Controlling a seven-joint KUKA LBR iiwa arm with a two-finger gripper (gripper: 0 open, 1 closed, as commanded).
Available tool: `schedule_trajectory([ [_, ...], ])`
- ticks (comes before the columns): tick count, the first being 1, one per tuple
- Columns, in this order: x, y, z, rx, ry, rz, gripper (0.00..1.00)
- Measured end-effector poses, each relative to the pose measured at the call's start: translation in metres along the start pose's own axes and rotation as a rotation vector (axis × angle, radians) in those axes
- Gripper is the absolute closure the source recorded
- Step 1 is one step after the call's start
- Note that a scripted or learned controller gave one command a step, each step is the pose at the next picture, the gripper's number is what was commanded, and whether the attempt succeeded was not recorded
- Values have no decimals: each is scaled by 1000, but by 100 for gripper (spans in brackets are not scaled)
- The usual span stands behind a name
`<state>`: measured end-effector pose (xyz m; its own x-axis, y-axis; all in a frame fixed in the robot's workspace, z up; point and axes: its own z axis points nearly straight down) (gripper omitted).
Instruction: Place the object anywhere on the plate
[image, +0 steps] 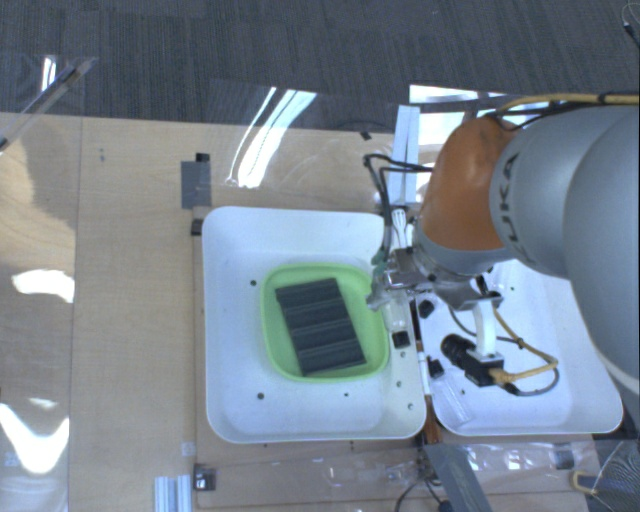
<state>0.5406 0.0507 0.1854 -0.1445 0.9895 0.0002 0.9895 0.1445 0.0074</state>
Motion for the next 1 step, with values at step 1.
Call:
schedule_trajectory([
  [1, 0, 0, 0, 0, 0, 0, 0],
])
